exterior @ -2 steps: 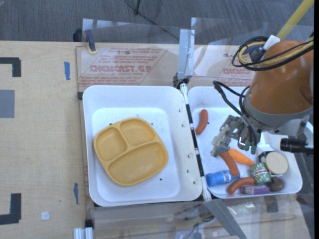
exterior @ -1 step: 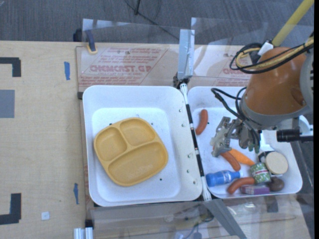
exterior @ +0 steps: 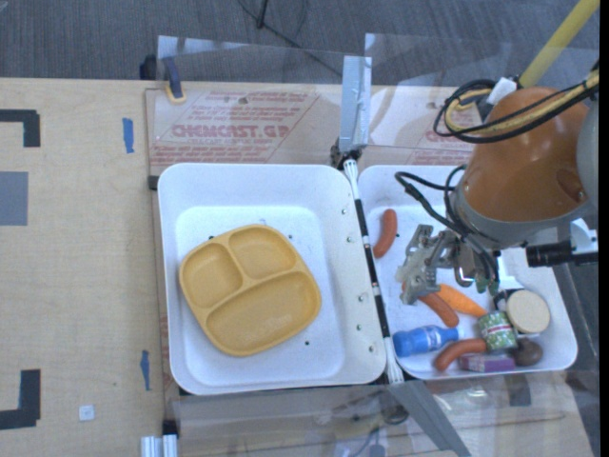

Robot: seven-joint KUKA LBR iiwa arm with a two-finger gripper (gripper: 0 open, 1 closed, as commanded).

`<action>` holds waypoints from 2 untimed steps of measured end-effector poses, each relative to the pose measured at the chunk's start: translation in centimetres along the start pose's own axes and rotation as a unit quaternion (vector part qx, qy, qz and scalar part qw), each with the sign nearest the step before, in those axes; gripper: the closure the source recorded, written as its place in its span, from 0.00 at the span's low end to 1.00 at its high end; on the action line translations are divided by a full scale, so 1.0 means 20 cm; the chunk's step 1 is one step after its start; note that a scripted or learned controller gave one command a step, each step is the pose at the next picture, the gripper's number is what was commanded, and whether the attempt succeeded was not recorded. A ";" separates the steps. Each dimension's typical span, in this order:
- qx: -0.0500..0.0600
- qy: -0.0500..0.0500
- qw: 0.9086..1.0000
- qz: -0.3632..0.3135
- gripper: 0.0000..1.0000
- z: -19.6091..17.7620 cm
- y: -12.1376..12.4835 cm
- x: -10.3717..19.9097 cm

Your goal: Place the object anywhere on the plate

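Starting at the left, the wooden bench [exterior: 76, 255] shows bare board with black corner marks and a few strips of blue tape. Next comes the left white bin [exterior: 190, 184], and lying in it is the yellow plate [exterior: 249, 288], a three-section tray turned at an angle, two small sections toward the upper side and one long section below. Nothing rests on it.

Across the middle divider sits the right white bin [exterior: 409, 181], and here is all the clutter. A red sausage [exterior: 384, 232] lies alone by the bin's left wall, well apart from the rest. Lower down, a blue bottle [exterior: 423, 340] lies on its side near the front edge. Just above it are two orange carrot-like pieces [exterior: 453, 303], side by side and tilted. Further right, along the front, there is a second reddish sausage [exterior: 461, 351], a purple piece [exterior: 488, 362], a small green-patterned can [exterior: 496, 330] and a round tan-topped item [exterior: 528, 312] in the corner.

Over this pile hangs the gripper [exterior: 425, 272], fingers pointing down and left, its tips just above the carrot pieces. Whether the claw is wide or narrow cannot be made out, and no object is seen between its fingers. Above it bulks the orange band of the arm [exterior: 523, 150], trailing black cables.
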State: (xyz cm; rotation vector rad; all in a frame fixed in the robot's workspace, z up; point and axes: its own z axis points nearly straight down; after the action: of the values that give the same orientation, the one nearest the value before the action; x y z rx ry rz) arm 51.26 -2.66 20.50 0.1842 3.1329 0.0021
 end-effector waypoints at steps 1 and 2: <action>0.000 0.002 0.998 -0.062 1.00 -0.07 0.04 0.15; 0.000 0.000 0.998 -0.068 1.00 -0.31 -0.04 0.11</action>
State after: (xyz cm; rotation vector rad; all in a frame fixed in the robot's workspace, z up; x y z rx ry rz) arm 49.06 -3.13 26.71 -0.0278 3.1375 0.0007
